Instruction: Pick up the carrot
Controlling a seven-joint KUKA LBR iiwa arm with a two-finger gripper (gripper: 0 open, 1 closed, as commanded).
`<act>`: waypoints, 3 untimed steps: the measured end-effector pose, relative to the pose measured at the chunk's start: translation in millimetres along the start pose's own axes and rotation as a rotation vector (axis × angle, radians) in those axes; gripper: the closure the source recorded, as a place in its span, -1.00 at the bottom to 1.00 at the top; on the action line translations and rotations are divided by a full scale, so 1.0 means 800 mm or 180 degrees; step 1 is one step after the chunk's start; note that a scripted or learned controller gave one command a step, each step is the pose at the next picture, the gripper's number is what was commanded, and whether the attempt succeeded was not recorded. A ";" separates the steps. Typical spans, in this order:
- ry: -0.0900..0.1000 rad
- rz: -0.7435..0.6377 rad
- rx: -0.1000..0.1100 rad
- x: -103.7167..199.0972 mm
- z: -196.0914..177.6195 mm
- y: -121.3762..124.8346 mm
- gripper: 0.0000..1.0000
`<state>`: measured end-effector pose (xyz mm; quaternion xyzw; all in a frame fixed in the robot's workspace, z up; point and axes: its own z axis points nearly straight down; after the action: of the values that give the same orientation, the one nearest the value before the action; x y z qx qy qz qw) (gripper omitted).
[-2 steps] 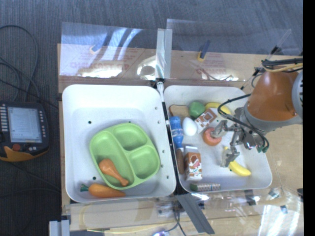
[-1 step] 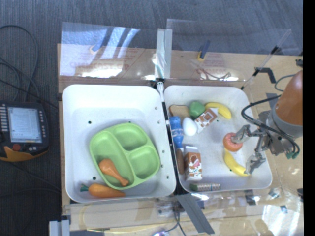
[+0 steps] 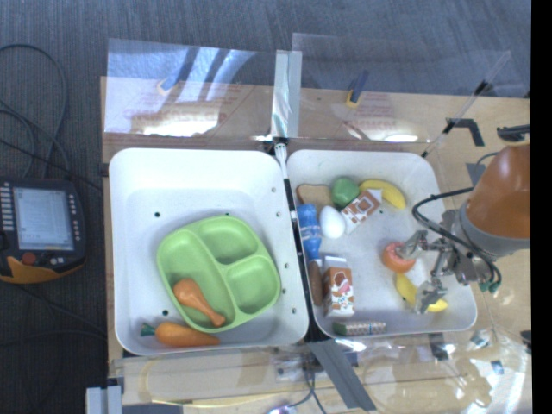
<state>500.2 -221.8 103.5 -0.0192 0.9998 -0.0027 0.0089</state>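
Note:
The carrot (image 3: 178, 335), orange with a green stub at its left end, lies flat in the left bin (image 3: 138, 179), against the front wall just below the green divided plate (image 3: 226, 235). My gripper (image 3: 422, 271) hangs over the right part of the right bin (image 3: 379, 164), far from the carrot. Its fingers stand open with nothing between them. One fingertip is beside a small red-orange fruit (image 3: 398, 258), and the other is near a yellow fruit (image 3: 406, 288).
An orange toy drumstick (image 3: 198, 301) lies in the plate's front compartment. The right bin also holds a green fruit (image 3: 344, 188), a banana (image 3: 385, 193), a white egg (image 3: 332, 222), a blue bottle (image 3: 309, 229) and small cartons (image 3: 340, 290). A teach pendant (image 3: 39, 227) sits at left.

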 end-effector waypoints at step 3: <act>-0.0037 0.0441 0.0001 -0.011 0.010 0.000 -1.00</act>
<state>509.0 -221.2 95.9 0.0500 0.9986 -0.0021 0.0149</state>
